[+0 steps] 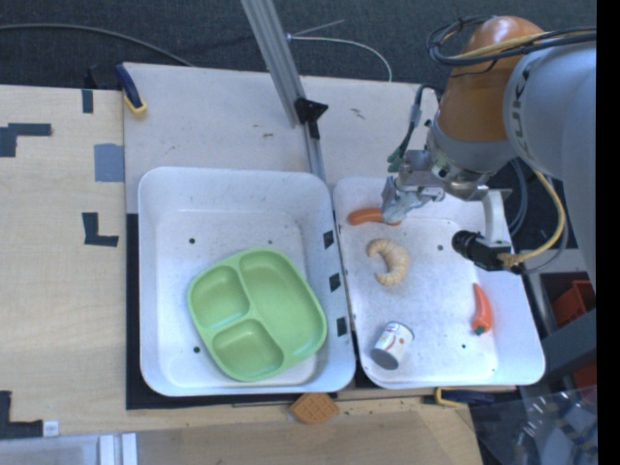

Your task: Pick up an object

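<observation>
The grey arm with the orange band above its wrist enters from 3 o'clock and reaches over the upper part of the right shallow white bin [513, 361]. Its two-finger gripper [392, 211] is positioned near the bin's 11 o'clock corner, directly above one end of a small orange sausage-shaped object [362, 217]. This object lies on the bin floor beside the bin's left wall, extending toward 9 o'clock from the fingertips. The view does not show whether the pincer is released or clenched, nor whether the orange piece sits between its fingers.

Contents of the right bin:
- A tan curved croissant-shaped piece [388, 261] lies near the centre, at 6 o'clock from the gripper and apart from it.
- A white cylindrical cup with dark markings [389, 345] lies on its side toward the bin's 7 o'clock area.
- An orange carrot-shaped item [480, 309] lies near the right wall, at roughly 4 o'clock from the bin centre, well apart from the other pieces.

The left shallow white bin [165, 211] holds a light green plastic tray with three compartments [256, 313], resting in the lower half of the bin and turned at an angle.

A brown waffle-textured piece [313, 408] sits outside both bins, at 6 o'clock below the gap between them.
</observation>
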You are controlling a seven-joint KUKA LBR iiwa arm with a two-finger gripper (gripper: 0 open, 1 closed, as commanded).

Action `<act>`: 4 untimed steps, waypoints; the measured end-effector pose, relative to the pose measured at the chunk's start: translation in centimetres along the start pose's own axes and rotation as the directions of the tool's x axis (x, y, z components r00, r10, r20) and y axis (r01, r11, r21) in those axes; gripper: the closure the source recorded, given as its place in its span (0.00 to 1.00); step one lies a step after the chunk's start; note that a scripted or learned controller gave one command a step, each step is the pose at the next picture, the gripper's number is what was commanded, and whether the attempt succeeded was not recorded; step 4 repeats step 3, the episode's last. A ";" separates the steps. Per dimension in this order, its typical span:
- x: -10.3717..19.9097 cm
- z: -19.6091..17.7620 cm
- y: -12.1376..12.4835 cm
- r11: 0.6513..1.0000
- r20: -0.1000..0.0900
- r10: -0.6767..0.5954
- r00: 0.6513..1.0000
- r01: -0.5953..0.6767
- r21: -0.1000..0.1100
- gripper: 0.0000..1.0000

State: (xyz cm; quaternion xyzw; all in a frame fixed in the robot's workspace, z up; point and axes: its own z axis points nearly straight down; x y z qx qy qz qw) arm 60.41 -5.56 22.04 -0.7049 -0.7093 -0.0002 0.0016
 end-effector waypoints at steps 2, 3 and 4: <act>9.3 -1.0 -3.5 1.000 0.000 -0.001 1.000 0.001 0.001 1.00; 13.9 -1.4 -4.5 1.000 0.001 -0.001 1.000 0.001 0.001 1.00; 13.9 -1.4 -4.5 1.000 0.001 -0.001 1.000 0.001 0.001 1.00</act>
